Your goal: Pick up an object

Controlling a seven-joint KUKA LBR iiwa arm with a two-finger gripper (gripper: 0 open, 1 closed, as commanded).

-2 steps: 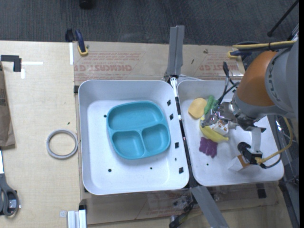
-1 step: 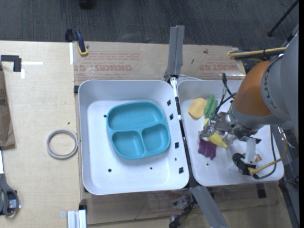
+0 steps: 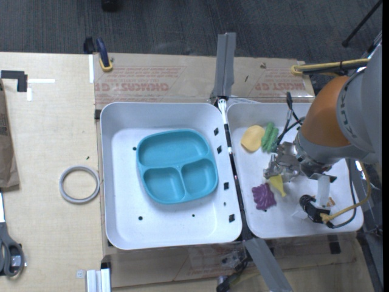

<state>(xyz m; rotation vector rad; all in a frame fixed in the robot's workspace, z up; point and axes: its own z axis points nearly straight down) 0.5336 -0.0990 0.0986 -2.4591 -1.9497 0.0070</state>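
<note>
In the right bin (image 3: 340, 224) lie a yellow rounded toy (image 3: 251, 137), a green leafy piece (image 3: 269, 136), a purple cluster (image 3: 263, 196) and a small yellow piece (image 3: 278, 185). My gripper (image 3: 281, 169) is low in the middle of this bin, just above the small yellow piece and up-right of the purple cluster. The grey arm with its orange band (image 3: 325, 117) comes in from the right and covers the bin's right half.
The left bin (image 3: 115, 212) holds a blue divided plate (image 3: 177, 166). A tape ring (image 3: 79, 184) and scissors (image 3: 11, 254) lie on the bench to the left. Black cabling with a yellow hose (image 3: 319, 212) hangs near the right bin's front.
</note>
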